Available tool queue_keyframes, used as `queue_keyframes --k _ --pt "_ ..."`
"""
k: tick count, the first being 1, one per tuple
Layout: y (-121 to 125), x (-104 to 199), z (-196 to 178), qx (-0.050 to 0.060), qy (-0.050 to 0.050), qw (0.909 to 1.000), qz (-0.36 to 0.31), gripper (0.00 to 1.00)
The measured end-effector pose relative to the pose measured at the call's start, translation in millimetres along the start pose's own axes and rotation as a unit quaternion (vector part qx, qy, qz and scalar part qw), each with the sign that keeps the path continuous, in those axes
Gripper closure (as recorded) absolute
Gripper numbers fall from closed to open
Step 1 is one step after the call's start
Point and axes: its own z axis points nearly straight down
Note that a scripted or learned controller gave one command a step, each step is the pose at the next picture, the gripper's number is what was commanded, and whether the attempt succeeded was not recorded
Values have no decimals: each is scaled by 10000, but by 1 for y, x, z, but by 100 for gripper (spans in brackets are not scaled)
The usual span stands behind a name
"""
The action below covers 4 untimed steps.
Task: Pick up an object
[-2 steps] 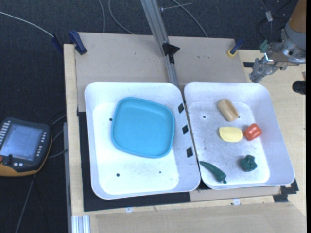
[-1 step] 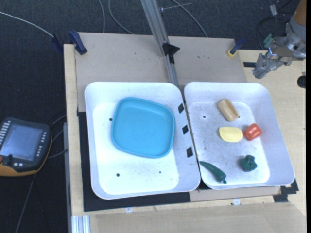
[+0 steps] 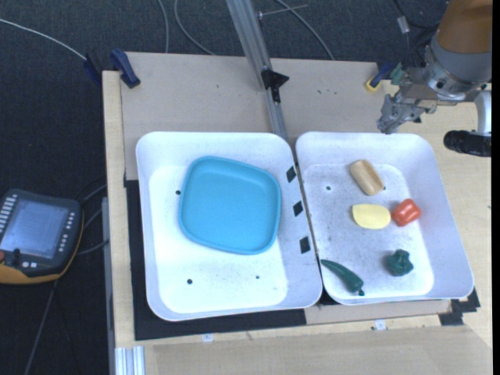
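My pincer (image 3: 391, 123) hovers over the right bin's (image 3: 449, 209) far rim, clear of its contents; how wide it stands, I cannot tell. The tan roll (image 3: 366, 176) lies nearest below it, likeliest pick.

At the upper right of the frame the arm (image 3: 462, 33) shows an orange band above a grey, rounded wrist. Below it sits a cluttered metal-grey pincer (image 3: 391, 123) with small greenish parts, and a thin dark cable runs along the wrist.
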Motion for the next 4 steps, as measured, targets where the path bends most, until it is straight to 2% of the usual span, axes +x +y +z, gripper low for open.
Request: queue_keyframes --k 2,3,4 --pt "-28 88 2 -2 0 10000 1 100" --pt "-33 150 6 -1 3 10000 -7 100" --pt "-44 192 18 1 0 10000 2 100"
